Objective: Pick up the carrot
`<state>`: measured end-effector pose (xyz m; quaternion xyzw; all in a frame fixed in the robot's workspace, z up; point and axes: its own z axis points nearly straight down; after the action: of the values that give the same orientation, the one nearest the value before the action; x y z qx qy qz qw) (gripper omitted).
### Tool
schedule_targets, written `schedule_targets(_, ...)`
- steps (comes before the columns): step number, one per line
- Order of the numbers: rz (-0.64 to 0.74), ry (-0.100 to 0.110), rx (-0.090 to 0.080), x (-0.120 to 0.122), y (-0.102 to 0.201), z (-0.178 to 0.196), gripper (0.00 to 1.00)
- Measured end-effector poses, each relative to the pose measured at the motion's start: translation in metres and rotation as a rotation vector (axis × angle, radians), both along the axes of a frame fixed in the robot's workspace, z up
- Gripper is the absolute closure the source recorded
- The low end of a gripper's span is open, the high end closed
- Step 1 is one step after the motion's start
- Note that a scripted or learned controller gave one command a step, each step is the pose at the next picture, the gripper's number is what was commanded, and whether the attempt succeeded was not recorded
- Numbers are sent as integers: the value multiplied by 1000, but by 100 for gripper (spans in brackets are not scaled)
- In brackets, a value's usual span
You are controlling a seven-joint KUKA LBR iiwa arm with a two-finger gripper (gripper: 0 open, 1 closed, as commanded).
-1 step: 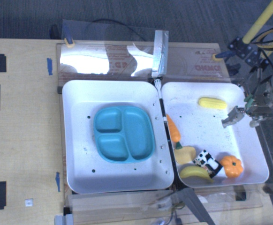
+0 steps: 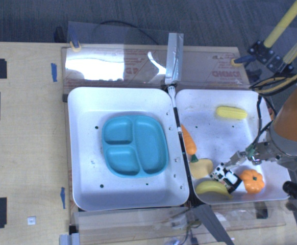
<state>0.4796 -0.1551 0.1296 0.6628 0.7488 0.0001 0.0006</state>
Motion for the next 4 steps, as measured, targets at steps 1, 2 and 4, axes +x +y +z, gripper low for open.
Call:
schedule_targets(1, 0, -6, -1, 2, 1, 10, 100)
schedule_targets(2, -92, -8, -1, 86, -9, 97, 100)
schedule_targets(4, -245, 5, 3, 83, 3, -4, 100)
